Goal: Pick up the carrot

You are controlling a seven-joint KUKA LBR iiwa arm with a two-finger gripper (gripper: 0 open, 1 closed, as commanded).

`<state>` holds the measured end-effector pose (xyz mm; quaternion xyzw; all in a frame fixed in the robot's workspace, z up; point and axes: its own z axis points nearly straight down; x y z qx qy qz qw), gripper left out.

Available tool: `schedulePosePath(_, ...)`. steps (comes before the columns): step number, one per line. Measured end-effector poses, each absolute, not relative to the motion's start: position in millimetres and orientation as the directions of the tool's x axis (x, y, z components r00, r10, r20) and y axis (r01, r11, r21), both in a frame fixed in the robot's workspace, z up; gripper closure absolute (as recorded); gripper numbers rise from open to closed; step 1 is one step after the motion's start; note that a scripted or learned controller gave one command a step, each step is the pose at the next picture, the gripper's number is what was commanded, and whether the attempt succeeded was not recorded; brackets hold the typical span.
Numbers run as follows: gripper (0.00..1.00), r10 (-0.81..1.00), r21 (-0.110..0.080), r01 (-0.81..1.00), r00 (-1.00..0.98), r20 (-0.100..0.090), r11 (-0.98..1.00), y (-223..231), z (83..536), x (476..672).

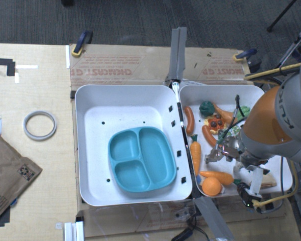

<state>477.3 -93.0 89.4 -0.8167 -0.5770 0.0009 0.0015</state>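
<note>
A tape ring (40,125) is lying on the bench (30,79) at far left, with a brown cardboard box (7,177) sitting just below it and a black mark (5,64) showing near the top corner. A blue clamp (82,42) is gripping the cardboard sheet (125,67) behind the bins. The left bin (90,134) is holding a blue three-part tray (140,158), which is lying flat near the bin's middle. A grey divider post (178,54) is standing up between the two bins. In the right bin (278,182), toy food is crowding the left and middle: a red sausage (189,119) is lying by the left wall, and the carrot (195,156) is lying just below it, lengthwise along that wall, green top pointing away from the camera. A second carrot (216,176) is resting crosswise near the front, touching an orange (211,186). A green vegetable (207,108) and a small pizza slice (215,122) are sitting toward the back. The gripper (221,152) is hanging low over the bin's middle, just right of the carrot and apart from it; whether its jaws are apart or together cannot be told. The arm (271,119), orange-banded, is reaching in from the right.
</note>
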Motion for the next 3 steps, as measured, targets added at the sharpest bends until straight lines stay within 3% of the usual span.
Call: schedulePosePath(3, 0.00, 0.896, -0.004, 0.896, 0.443, -0.001, -0.443, -93.7, 89.5, 477.2)
